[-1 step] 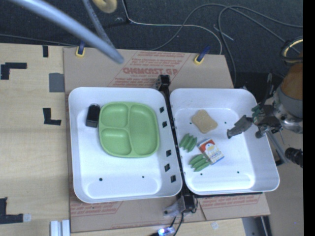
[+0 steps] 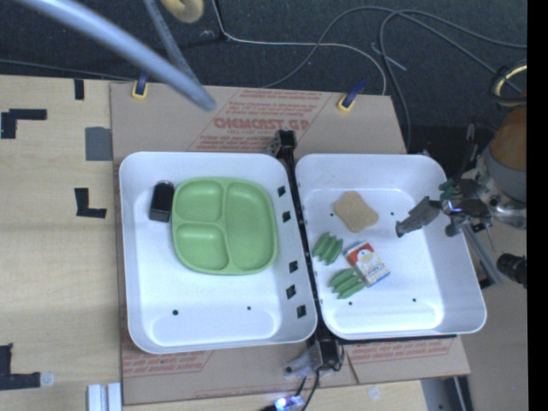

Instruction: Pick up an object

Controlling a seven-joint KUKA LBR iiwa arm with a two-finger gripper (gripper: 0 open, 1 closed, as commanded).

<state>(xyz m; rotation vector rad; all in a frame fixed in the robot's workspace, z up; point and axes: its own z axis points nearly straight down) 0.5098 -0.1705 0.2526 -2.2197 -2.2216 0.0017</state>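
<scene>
Gripper (image 2: 413, 221) is hovering over the right bin (image 2: 458, 315) near its right rim, jaw state unclear (too small). Candidates are lying nearby: tan sponge (image 2: 354, 211), small carton (image 2: 368, 264), green pods (image 2: 346, 282). Green divided plate (image 2: 226, 226) is sitting in the left bin (image 2: 137, 298).

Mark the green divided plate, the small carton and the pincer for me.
green divided plate (image 2: 226, 227): camera view, centre ridge.
small carton (image 2: 368, 262): camera view, top face.
pincer (image 2: 409, 223): camera view, finger end.
</scene>
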